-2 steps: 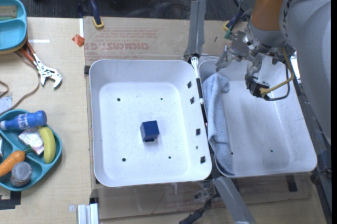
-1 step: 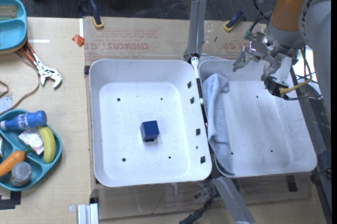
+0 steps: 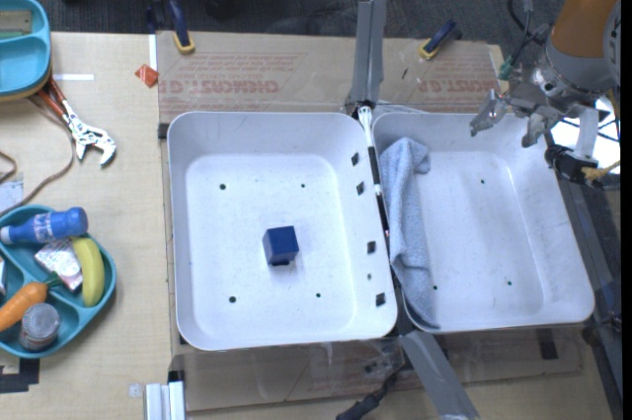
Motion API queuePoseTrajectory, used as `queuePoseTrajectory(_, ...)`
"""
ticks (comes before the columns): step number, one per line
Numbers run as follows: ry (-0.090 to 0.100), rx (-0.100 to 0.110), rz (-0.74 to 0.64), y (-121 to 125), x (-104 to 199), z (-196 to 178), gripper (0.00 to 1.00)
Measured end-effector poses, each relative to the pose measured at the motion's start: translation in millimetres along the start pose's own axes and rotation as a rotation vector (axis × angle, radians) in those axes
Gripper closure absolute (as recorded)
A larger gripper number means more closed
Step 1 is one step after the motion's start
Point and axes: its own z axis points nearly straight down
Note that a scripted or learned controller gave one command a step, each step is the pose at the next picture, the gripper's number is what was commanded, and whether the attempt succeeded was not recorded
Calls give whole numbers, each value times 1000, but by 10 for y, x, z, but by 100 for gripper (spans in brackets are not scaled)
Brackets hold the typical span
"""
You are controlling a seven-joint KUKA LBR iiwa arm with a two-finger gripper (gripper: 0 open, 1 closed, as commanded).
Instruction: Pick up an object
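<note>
A small dark blue cube [image 3: 280, 245] sits near the middle of the left bin [image 3: 197, 210]. A grey-blue cloth [image 3: 407, 220] lies crumpled along the left wall of the right bin [image 3: 553, 250], draped partly over the divider. My gripper [image 3: 508, 122] hangs above the far right corner of the right bin, below the orange band of the arm. Its two fingers [image 3: 484, 119] are spread apart with nothing between them. It is well away from both the cloth and the cube.
A wooden table on the left carries a blue tray [image 3: 104, 294] with a banana, a bottle and other items, a wrench [image 3: 87, 139] and a blue container [image 3: 25, 42]. Clamps [image 3: 180, 25] hold the board behind the bins. A grey post [image 3: 369, 52] stands between the bins.
</note>
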Motion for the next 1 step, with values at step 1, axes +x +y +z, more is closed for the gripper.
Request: queuePoseTrajectory(1, 2, -5, 22, -118, 565, 767, 0)
